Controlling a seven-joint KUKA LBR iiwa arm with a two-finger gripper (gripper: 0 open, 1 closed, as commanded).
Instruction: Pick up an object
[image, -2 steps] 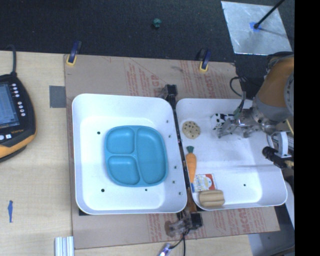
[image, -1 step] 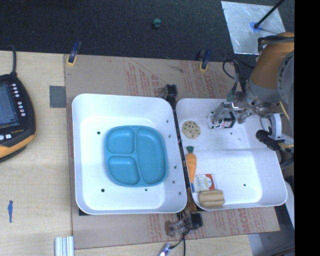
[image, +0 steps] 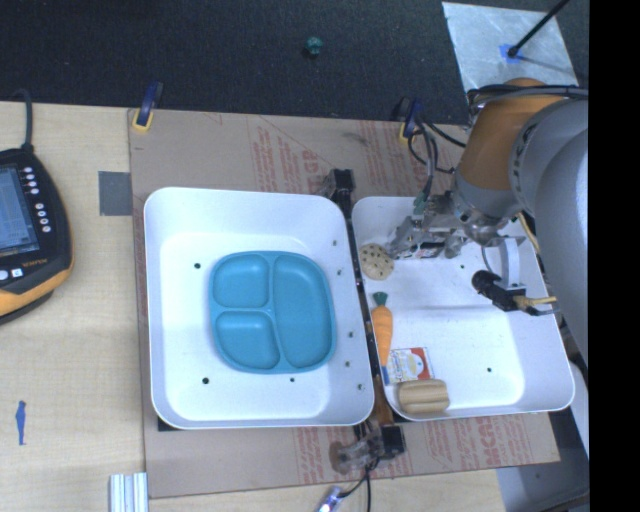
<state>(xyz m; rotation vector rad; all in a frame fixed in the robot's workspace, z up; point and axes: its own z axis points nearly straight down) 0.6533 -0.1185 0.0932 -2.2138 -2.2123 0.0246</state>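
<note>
Gripper (image: 425, 238) low over the back of the right bin (image: 505, 385), beside a cookie (image: 376, 260) at the bin's left wall; open or closed, cannot tell. Carrot (image: 382, 332) lying along that wall, nearer the front. Small carton (image: 407, 364) and wooden block (image: 423, 397) at front left corner. Blue divided plate (image: 272, 309) in left bin (image: 180, 385)

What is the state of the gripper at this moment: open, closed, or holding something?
Gripper: cannot be told; it sits low over the right bin near the cookie, and nothing is visibly held.
</note>
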